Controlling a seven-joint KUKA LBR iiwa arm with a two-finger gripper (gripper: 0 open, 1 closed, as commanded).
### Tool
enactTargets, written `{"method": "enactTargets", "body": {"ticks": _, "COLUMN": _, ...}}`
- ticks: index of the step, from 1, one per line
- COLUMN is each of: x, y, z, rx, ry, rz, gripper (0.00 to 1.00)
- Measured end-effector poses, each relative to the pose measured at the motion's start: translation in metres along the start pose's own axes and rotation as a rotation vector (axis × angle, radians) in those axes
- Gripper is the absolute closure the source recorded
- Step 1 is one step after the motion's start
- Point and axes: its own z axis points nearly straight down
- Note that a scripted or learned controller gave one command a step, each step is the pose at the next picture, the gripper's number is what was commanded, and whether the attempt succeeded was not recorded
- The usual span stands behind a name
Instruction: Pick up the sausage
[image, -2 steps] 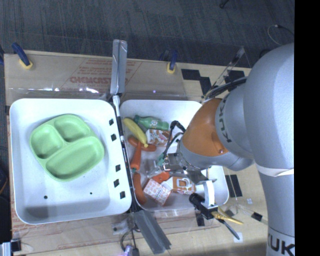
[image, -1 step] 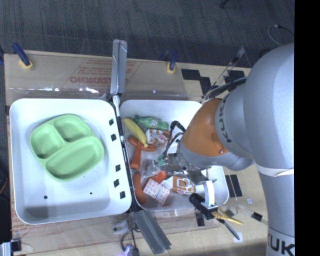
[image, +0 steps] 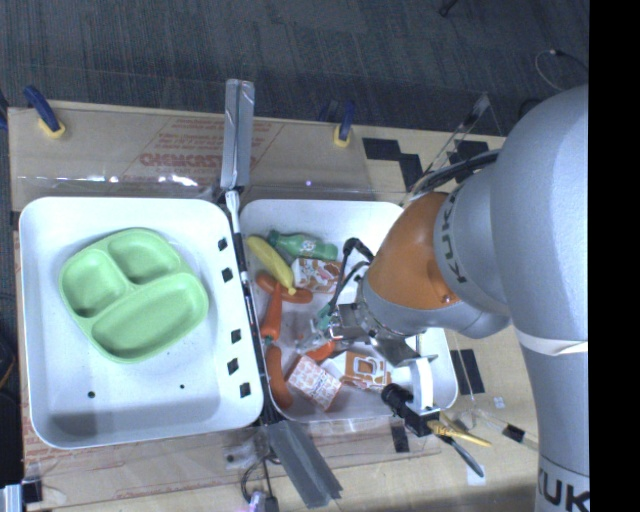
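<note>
While banana and packets crowd it, sausage lies.

Overhead slanted view of a worktop w/ two white bins. Left bin holds a green divided plate. Right bin holds mixed toy food: yellow banana at 10 o'clock, green packet at 11, orange-red sausage along the edge at 8, small printed cartons at 6. Grey arm w/ orange band comes in from 3 o'clock; gripper sits low over bin centre, fingers obscured.
</note>
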Motion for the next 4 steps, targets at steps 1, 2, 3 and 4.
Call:
{"method": "enactTargets", "body": {"ticks": 1, "x": 0.008, "y": -0.008, "z": 0.013, "rx": -0.016, "ry": 0.0, "rz": 0.352, "gripper": 1.0}}
{"method": "enactTargets", "body": {"ticks": 2, "x": 0.009, "y": -0.011, "z": 0.018, "rx": -0.004, "ry": 0.0, "rz": 0.351, "gripper": 0.0}}
{"method": "enactTargets", "body": {"ticks": 3, "x": 0.003, "y": 0.034, "z": 0.019, "rx": -0.002, "ry": -0.001, "rz": 0.231, "gripper": 0.0}}
{"method": "enactTargets", "body": {"ticks": 4, "x": 0.01, "y": -0.012, "z": 0.019, "rx": -0.002, "ry": -0.001, "rz": 0.236, "gripper": 0.0}}
